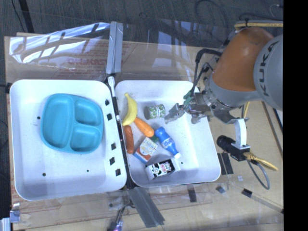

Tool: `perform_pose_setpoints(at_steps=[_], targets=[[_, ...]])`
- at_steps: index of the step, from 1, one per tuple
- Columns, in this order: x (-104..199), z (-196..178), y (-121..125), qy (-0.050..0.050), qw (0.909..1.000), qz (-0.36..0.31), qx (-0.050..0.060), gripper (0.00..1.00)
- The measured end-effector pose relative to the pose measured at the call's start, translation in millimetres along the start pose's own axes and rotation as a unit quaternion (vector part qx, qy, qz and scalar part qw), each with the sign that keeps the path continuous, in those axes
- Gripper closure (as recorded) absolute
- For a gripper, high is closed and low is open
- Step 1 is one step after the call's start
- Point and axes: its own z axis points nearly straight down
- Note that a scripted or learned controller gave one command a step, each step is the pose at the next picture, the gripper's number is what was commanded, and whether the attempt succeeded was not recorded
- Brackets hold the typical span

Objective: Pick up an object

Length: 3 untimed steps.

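Observation:
My gripper (185,114) hangs over the upper right part of the right bin (202,153), open, with nothing between its fingers. Just left of it lies a small can with a green label (155,111). Further left are a yellow banana (129,109), an orange carrot (143,126) and a reddish sausage (129,138). Below the can lie a blue bottle (166,141), a small orange and white carton (147,149) and a black and white cow-print carton (161,168).
The left bin (24,167) holds a blue divided plate (72,123). A low wall with black clips (114,143) separates the two bins. The right bin's floor is bare white along its right side, under and below the gripper.

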Motion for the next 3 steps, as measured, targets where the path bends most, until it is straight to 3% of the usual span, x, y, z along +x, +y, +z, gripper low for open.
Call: perform_pose_setpoints(at_steps=[1, 2, 3], targets=[[-8, 164, -4, -0.002, 1.0000, -0.001, -0.009, 0.00], [-7, 153, -3, -0.002, 0.9999, -0.004, -0.010, 1.00], [64, 37, 44, 0.000, 0.9994, -0.035, -0.002, 1.00]])
